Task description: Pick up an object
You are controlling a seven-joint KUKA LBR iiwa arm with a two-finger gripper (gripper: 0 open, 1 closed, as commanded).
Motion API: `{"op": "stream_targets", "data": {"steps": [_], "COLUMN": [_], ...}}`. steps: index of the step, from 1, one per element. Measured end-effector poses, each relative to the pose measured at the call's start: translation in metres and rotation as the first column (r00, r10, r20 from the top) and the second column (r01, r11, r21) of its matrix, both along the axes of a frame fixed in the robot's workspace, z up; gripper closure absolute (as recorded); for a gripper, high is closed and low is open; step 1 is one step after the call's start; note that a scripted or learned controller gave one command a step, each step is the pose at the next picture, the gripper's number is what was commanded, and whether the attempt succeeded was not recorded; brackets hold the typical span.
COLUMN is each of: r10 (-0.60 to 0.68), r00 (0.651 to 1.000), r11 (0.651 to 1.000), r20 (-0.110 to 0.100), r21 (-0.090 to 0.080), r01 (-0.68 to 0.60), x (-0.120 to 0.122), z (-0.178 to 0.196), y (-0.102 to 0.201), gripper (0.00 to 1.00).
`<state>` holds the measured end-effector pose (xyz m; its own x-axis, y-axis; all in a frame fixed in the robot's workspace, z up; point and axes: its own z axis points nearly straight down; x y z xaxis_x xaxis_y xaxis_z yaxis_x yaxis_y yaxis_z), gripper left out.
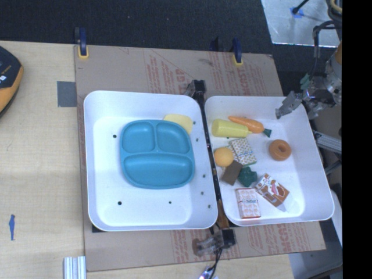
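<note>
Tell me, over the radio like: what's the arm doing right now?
Gripper over right bin's far right rim, holding nothing. Donut nearest, untouched. Carrot and other toys lie further left. Nothing in the way.

Blue divided plate (157, 154) in left bin (102, 173) (yellow piece (180, 121) behind)

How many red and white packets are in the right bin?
2. One red and white packet lies flat near the right bin's front edge; the other packet sits tilted just to its right. More could be hidden under other items.
</note>
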<state>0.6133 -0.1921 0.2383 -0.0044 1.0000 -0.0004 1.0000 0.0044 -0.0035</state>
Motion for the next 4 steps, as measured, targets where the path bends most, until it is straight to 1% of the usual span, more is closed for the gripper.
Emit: {"op": "stream_targets", "data": {"steps": [1,2,3,4], "r10": [0.008,-0.008,-0.002,0.0], "r00": [1.0,1.0,1.0,1.0], "r11": [1.0,1.0,1.0,1.0], "r20": [-0.006,-0.004,0.018,0.018], "r21": [0.004,-0.003,-0.007,-0.008], "r01": [-0.008,0.008,0.002,0.001], "x": [0.036,-0.014,0.035,0.048], "z": [-0.077,-0.081,-0.13,-0.139], "y": [0.08,0.003,0.057,0.076], "gripper": [0.0,0.0,0.0,0.0]}}
